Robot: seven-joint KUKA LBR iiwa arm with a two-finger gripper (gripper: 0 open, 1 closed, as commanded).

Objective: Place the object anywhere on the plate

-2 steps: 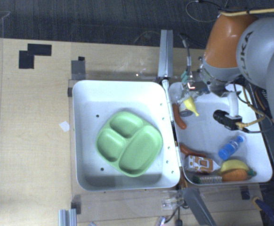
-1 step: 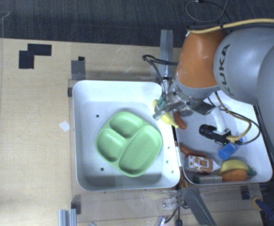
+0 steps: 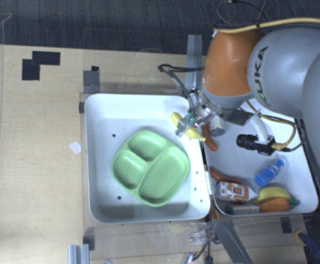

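A green plate (image 3: pixel 152 166) with three compartments lies in the left white bin (image 3: pixel 102 202), a little right of its middle. My gripper (image 3: pixel 188 122) hangs over that bin's upper right corner, just beyond the plate's far right rim. A small yellow object (image 3: pixel 193 133) shows between its fingers, which are shut on it. The object is off the bin floor and off the plate. The grey arm with its orange band comes in from the upper right and hides the far part of the right bin.
The right bin (image 3: pixel 309 198) holds a blue bottle (image 3: pixel 270 172), a small printed box (image 3: pixel 234 191), a yellow fruit (image 3: pixel 274 193) on an orange one (image 3: pixel 275 204) and a reddish sausage shape (image 3: pixel 224 175). An orange-red piece (image 3: pixel 210 142) lies by the divider. A black cable plug (image 3: pixel 253 142) hangs nearby.
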